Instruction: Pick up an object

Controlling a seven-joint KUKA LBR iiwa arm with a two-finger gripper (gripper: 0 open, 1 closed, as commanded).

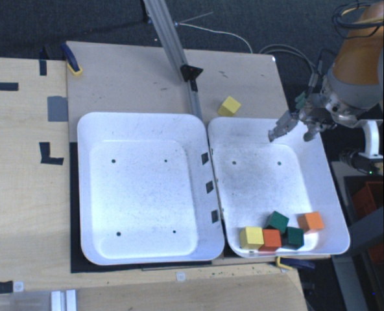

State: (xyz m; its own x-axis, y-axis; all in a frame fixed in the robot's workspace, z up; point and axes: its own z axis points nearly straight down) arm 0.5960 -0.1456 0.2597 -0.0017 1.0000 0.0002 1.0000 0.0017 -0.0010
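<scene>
Blocks are the likely targets, and they are sitting clustered in the near corner of the right bin [244,141]. Going largest to smallest: the counter [133,76] is carrying two white bins side by side, with the left bin [88,173] lying beside the right one. The arm [357,57] is reaching in from the right, and its gripper [294,127] is hovering over the far right edge of the right bin, well apart from the cluster. The fingers are standing parted and holding nothing.

In the cluster, a yellow block [251,237] is lying just beside a red block [271,239], with two green blocks [278,221] [294,237] touching or nearly touching them, and an orange block [311,221] sitting a little to the right. A second yellow block [229,106] is resting on the counter just beyond the bins.

Crowding is the main risk: fingers coming down among packed blocks could be landing on a block's top or pushing neighbours aside instead of closing on one. The bin's curved wall beside the cluster could also be blocking a finger or tilting a block out of a grip.
</scene>
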